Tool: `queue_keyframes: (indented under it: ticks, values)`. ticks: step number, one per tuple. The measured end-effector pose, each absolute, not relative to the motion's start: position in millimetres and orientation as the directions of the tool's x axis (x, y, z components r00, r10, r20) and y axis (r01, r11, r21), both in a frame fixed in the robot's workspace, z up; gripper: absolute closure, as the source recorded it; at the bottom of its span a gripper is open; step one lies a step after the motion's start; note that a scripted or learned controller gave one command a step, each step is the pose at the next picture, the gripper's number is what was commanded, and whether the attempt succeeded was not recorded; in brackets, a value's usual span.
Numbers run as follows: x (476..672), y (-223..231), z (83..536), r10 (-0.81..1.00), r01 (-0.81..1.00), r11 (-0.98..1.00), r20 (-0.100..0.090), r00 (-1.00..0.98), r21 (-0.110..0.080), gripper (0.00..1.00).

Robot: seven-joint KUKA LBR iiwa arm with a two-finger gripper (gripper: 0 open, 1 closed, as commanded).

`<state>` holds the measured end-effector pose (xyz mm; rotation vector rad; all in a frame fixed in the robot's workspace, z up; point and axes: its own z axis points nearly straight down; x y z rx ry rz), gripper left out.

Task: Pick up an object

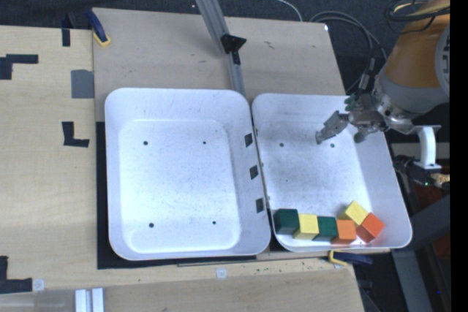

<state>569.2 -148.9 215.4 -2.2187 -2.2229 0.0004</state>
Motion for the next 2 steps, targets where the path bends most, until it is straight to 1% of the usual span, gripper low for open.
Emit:
queue_keyframes:
  ticks: [1,2]
  values:
    - [595.3,-154,236,1.0,1.0,0.002,0.0,-0.002,0.003,0.0]
    - [530.4,-129,154,1.0,1.0,0.0,0.004,0.0,-0.014,0.0]
